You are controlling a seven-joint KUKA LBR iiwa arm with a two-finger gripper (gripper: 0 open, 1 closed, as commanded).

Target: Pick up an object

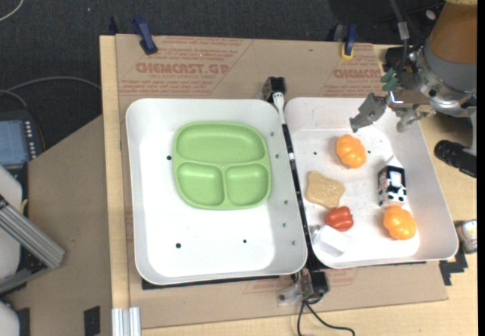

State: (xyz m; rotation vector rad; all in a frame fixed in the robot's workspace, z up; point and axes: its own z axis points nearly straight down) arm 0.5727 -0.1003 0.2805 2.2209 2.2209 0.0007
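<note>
Hovering above the orange pepper [349,151], gripper [385,113] fingers apart; toy likely light, smooth, rounded—grip mid-body.

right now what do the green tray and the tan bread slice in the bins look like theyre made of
Green divided tray: probably moulded plastic, matte to satin; uniform pale green with soft rounded compartment edges.
Bread slice: likely a plastic or foam toy, matte; flat even tan colour, with a slightly darker crust edge. Its exact material is not certain at this distance.
</note>
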